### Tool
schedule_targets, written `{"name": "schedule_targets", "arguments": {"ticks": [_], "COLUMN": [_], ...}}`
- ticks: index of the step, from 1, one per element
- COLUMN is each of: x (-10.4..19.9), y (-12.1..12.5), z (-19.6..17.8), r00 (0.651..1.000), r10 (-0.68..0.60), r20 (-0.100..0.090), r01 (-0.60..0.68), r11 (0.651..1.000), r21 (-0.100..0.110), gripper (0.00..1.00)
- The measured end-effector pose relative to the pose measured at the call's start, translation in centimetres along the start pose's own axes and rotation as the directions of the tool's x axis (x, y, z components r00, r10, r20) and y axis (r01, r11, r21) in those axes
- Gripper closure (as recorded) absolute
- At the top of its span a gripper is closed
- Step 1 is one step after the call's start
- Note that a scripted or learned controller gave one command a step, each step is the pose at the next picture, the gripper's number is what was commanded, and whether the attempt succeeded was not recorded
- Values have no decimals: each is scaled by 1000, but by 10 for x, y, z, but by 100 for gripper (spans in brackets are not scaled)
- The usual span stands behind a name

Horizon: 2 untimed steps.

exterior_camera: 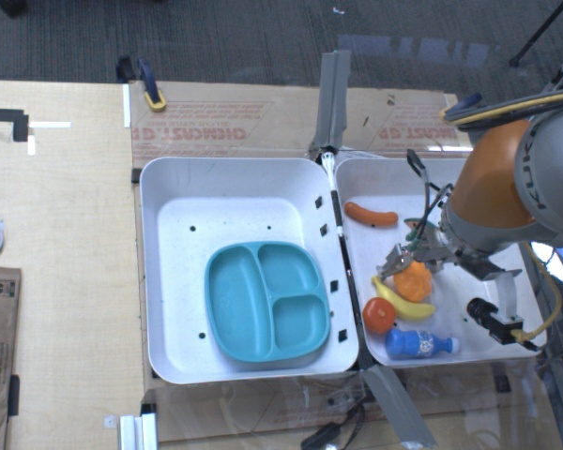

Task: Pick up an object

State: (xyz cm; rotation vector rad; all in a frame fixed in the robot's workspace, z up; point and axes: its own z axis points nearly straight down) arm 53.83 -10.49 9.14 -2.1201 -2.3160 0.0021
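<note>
Nearest the front rim of the right bin (357,187): a blue bottle (419,346) lying on its side, its white cap pointing right.

Just beyond it, to the left: a red tomato-like ball (378,315), touching the lower end of a yellow banana (403,305).

On the banana's upper side, touching it: an orange fruit (414,282). The gripper (401,262) is right at this fruit's upper left edge; whether its jaws are wide, narrow or closed on anything cannot be told, as the metal parts overlap there.

Farther back in the same bin: a reddish sausage (371,216), lying crosswise, apart from the other items.

Right side of that bin: the grey arm (544,172) with its orange band (493,181), reaching in over the bin, with a black fitting below it near the bin's right wall.

Left bin (159,251): one teal divided plate (266,300) with three compartments, set toward the front right corner.

Behind both bins: brown cardboard (216,118) with red lettering, lying flat on the bench.
</note>
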Motion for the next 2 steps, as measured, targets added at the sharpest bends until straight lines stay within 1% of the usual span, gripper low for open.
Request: {"name": "schedule_targets", "arguments": {"ticks": [1,2], "x": [-1,47], "y": [0,21], "z": [-10,-100], "r00": [1000,999], "r10": [4,41], "r20": [1,1], "r01": [-4,-41], "r11": [1000,999], "r21": [-2,0], "gripper": [100,100]}}
